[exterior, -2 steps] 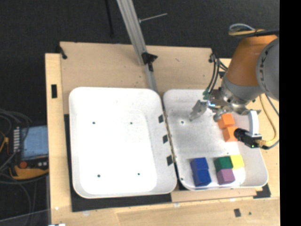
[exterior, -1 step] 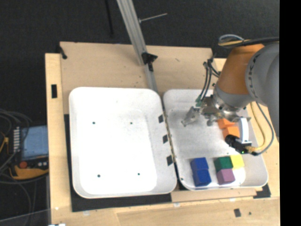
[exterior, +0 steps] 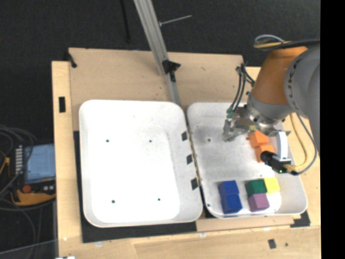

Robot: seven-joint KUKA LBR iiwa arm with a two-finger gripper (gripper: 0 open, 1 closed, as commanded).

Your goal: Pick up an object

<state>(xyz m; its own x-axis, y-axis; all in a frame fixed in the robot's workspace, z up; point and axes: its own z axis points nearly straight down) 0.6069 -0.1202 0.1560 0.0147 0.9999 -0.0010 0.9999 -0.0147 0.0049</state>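
My gripper (exterior: 230, 133) low over right bin (exterior: 211, 161), far part. Can't tell jaw state, nothing visibly held. Nearest target: orange block (exterior: 259, 140) just right of me; blue block (exterior: 229, 196) nearer camera.

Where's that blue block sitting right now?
The blue block lies in the right-hand bin, near its front edge, just left of the green block and purple block.

White bins (exterior: 135, 161) hold blue (exterior: 229, 196), green (exterior: 255, 187), yellow (exterior: 271, 185), purple (exterior: 259, 201) and orange (exterior: 259, 139) blocks.
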